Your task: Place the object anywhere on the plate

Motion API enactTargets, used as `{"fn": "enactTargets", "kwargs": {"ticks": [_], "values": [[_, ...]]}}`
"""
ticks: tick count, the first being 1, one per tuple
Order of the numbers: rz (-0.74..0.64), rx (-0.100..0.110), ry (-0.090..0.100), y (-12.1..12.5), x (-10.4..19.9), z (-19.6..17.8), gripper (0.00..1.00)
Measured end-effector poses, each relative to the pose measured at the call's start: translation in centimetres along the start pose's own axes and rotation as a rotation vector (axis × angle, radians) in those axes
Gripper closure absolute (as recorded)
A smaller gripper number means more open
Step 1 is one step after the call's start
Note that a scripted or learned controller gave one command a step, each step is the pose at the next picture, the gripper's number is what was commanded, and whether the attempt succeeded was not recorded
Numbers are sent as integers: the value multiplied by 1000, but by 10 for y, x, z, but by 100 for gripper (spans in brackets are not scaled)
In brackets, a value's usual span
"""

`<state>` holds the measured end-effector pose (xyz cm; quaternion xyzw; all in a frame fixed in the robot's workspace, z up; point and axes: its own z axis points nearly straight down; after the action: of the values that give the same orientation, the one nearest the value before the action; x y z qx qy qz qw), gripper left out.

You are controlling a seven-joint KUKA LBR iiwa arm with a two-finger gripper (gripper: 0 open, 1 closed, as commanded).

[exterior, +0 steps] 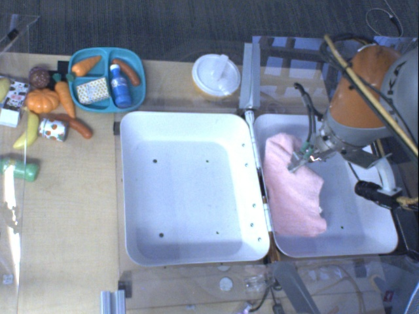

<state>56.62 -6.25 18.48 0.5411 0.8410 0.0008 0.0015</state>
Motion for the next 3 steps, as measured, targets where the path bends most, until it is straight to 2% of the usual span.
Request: {"fn": "enactTargets", "kwargs": {"ticks": [1,3], "values": [[-7,0,0,2,1,-40,100],[-809,-1,1,47,96,-37,100]]}}
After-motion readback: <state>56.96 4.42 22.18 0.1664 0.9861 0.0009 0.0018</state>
